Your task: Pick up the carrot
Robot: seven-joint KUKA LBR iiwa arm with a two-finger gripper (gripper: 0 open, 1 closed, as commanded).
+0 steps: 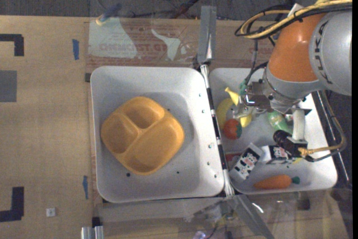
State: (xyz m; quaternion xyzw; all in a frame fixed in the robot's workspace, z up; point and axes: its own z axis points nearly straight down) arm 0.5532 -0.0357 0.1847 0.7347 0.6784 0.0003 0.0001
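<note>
Carrot (274, 181) is seen lying flat in the right bin (320, 168), close to the bin's near wall and roughly parallel to it, with its green tip turned toward the view's right. It is touched by nothing, and it lies well apart from the gripper (266, 103), which is held higher in the picture over the middle of the same bin. Whether the gripper is released or clenched cannot be told, since its lower part is covered by the wrist; nothing can be made out in its grasp. The grey arm (305, 53), with its orange band, is seen reaching in from the right.

A small black-and-white cow-patterned carton (246, 162) is found up and to the left of the carrot, tilted and apart from it. Further up, near the bin's left wall, a round red toy fruit (232, 129) is placed, with a yellow toy (225, 110) touching it from above. A pale green item (274, 119) is partly hidden beneath the gripper.

In the left bin (112, 87) a yellow divided plate (142, 134) with three compartments is set near the middle. Both bins are carried by a wooden bench (45, 131) marked with blue tape (75, 48).
</note>
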